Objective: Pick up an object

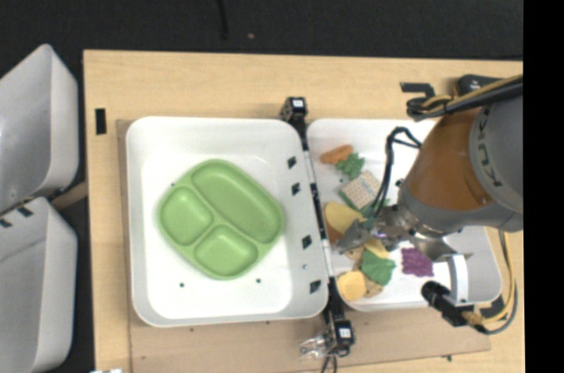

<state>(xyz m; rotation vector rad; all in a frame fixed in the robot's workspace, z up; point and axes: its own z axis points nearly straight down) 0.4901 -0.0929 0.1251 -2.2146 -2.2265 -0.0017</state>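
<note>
From the camera view, the arm (458,173) covers much of the right bin (480,279), hiding some toys. The hand (359,232) sits low among the toy pile (357,221) by the bin's left wall; its grip cannot be told. A green tray (220,219) lies in the left bin (145,274), with open floor around it.

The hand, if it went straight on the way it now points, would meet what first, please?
Probably the yellow piece just beyond the hand, then the bin's left wall; depth is unclear from above.
</note>
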